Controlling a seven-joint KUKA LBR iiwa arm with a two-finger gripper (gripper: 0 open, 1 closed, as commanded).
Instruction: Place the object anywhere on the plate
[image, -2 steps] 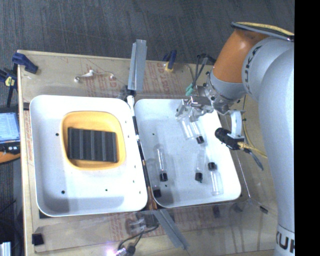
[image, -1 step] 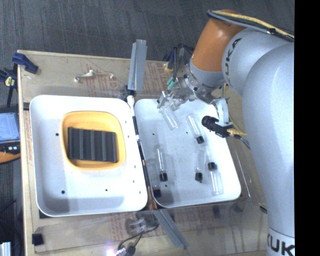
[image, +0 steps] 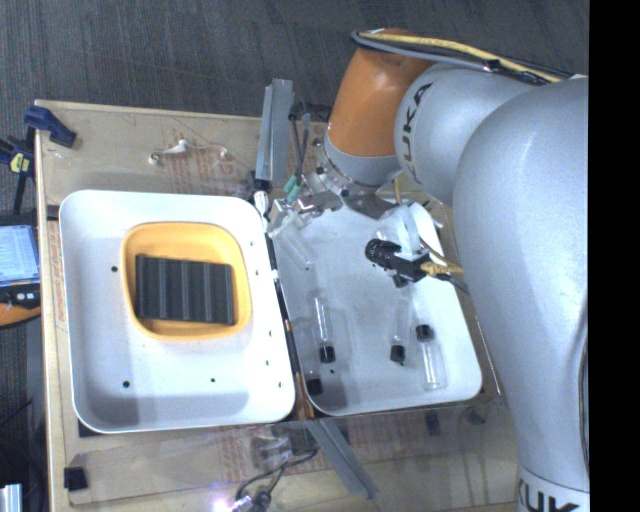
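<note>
A yellow plate with rounded corners lies in the left white bin, and a dark ridged block covers its middle. In the right white bin lie clear tubes with black caps: one left of centre, one in the middle and one at the right. My gripper hangs over the far left corner of the right bin, close to the wall between the bins. It is well apart from the tubes. I see nothing held in it.
The grey arm with its orange band covers the right side and the far part of the right bin. A black cable fitting juts out over that bin. A blue clamp sits at the bench's far left corner.
</note>
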